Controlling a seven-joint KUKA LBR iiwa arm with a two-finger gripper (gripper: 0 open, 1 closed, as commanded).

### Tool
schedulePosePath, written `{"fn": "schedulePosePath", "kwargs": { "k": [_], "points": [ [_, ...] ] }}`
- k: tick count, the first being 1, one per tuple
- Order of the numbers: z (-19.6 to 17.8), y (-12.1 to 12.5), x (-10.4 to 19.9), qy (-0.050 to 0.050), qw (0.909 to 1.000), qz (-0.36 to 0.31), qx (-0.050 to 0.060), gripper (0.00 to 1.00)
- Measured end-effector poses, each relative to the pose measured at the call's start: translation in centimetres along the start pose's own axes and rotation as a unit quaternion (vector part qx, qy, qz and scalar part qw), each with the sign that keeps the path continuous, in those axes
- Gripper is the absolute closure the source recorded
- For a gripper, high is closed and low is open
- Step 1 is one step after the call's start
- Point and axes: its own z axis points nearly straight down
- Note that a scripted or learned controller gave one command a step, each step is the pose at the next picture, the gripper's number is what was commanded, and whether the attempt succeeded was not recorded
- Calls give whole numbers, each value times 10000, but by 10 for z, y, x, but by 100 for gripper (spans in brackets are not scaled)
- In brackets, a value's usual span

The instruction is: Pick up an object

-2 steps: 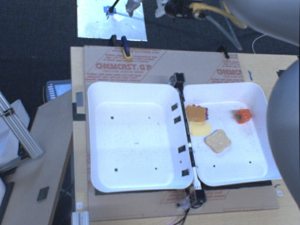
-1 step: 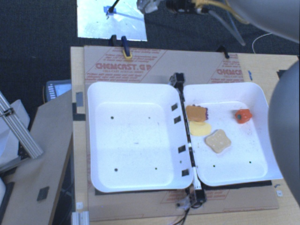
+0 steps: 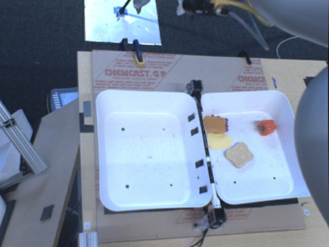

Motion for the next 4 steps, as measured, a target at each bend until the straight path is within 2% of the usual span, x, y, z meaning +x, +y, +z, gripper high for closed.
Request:
{"fn": "schedulePosePath", "kwargs": {
  "k": [1,2,3,4],
  "points": [
    [-12,0,1,6,10000,-19,-13,100],
    [-11,0,1,5,10000,-23,-9,0],
    [-23,0,1,10,10000,-42,-21,100],
    [-22,0,1,9,10000,-45,-17,0]
  ]
}}
